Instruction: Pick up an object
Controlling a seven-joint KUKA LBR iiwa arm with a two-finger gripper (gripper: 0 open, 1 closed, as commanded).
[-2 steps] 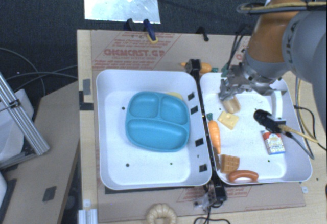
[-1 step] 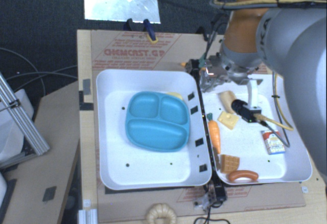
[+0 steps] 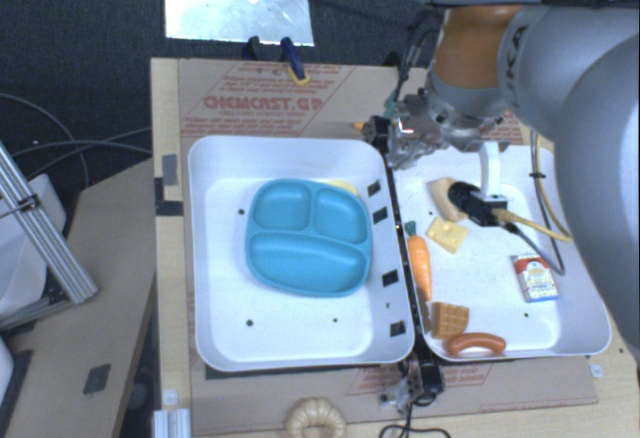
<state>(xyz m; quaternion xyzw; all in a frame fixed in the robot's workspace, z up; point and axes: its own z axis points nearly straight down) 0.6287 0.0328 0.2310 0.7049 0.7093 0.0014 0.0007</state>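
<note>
The right bin (image 3: 570,326) holds several small toy foods. An orange carrot (image 3: 420,266) lies along the divider, with a yellow cheese wedge (image 3: 447,234) beside it and a tan piece (image 3: 441,193) just behind. Nearer the front are a waffle square (image 3: 450,317) and a sausage (image 3: 476,344). A small red and white carton (image 3: 536,278) lies to the right. My gripper (image 3: 397,144) hangs over the back left corner of the right bin, close to the divider and apart from the foods.
In the left bin (image 3: 215,326) rests a blue divided plate (image 3: 308,236), with a pale yellow thing (image 3: 344,187) showing at its far edge. A beige ring (image 3: 318,418) lies on the bench in front of the bins. The arm covers the back right.
</note>
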